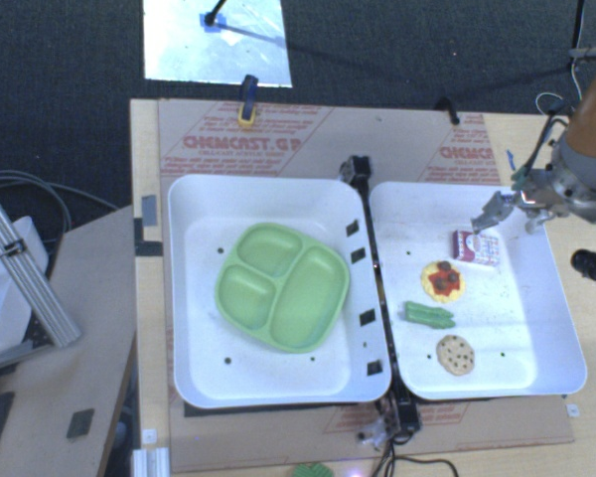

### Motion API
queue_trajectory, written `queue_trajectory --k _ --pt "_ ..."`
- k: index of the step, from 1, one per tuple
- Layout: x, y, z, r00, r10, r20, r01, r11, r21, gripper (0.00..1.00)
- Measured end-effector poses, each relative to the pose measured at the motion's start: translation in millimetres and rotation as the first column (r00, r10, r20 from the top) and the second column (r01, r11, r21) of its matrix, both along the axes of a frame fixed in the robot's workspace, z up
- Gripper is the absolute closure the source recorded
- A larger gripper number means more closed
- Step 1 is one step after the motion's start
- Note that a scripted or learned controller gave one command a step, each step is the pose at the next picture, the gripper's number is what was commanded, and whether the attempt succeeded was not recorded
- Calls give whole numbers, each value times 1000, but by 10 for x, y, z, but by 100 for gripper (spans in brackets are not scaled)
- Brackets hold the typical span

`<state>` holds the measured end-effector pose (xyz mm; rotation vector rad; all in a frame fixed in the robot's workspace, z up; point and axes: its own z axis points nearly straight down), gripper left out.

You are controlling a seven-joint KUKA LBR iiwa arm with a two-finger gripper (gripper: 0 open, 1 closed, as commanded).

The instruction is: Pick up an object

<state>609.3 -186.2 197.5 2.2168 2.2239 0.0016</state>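
Two shallow white bins sit side by side on the worktop (pixel 308 127): the left bin (pixel 194 266) holds one green divided plate (pixel 283 286) with three compartments, lying tilted so its long axis runs from upper left to lower right. The right bin (pixel 546 306) holds four small things, one of each. A red and white packet (pixel 476 247) lies nearest the top, its long axis roughly across the bin. Just below it is a round yellow piece topped with red (pixel 443 280), then a green pod-like piece (pixel 429 315) lying crosswise with its long axis pointing left to right, slightly downward to the right, and lowest a round brown-speckled cookie (pixel 456 355). The four form a loose column, close together but apart from one another. The gripper (pixel 499 210) hangs over the upper part of the right bin, just above and right of the packet, with nothing visibly between its fingers; whether they are spread or closed cannot be told.
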Motion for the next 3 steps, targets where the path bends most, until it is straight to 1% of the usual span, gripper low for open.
queue_trajectory --k 1,2,3 --pt "-265 264 -1156 1000 -5 3 5 1000 4 0" --pt "558 443 -1121 1000 2 -11 -2 1000 0 0" --pt "-509 662 -1138 1000 -4 -10 4 1000 3 0"
